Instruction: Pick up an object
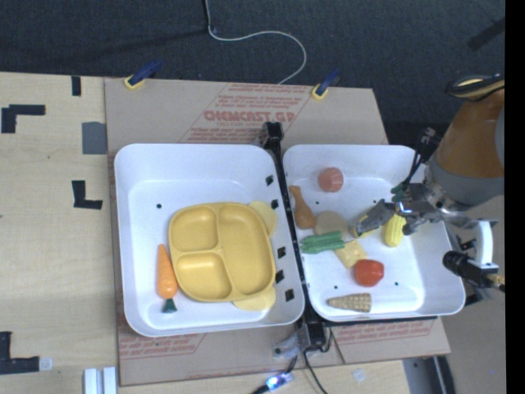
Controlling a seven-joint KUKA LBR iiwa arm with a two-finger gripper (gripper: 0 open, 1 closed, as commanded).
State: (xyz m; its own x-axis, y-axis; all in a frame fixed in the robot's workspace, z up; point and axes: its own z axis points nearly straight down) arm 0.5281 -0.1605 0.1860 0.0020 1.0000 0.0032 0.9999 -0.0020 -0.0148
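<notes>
Gripper point(385, 217) over the right bin point(426, 298); cannot tell its grip state. Yellow corn point(394, 230) just beside it. Nearby: green pod point(321, 241), red tomato point(368, 272), pink ball point(330, 179). Farther left, yellow divided plate point(221, 250) and carrot point(166, 273) in left bin point(135, 220).

Both bins point(131, 220) are plain white; the left holds a pale yellow divided tray point(221, 249) and an orange carrot point(166, 273) with a green tip. The right holds a pinkish-red ball point(330, 179), a green pod point(321, 241), a red tomato point(368, 272), a yellow corn cob point(394, 231) and a tan cone point(350, 303). The cardboard point(238, 113) carries red lettering.
</notes>
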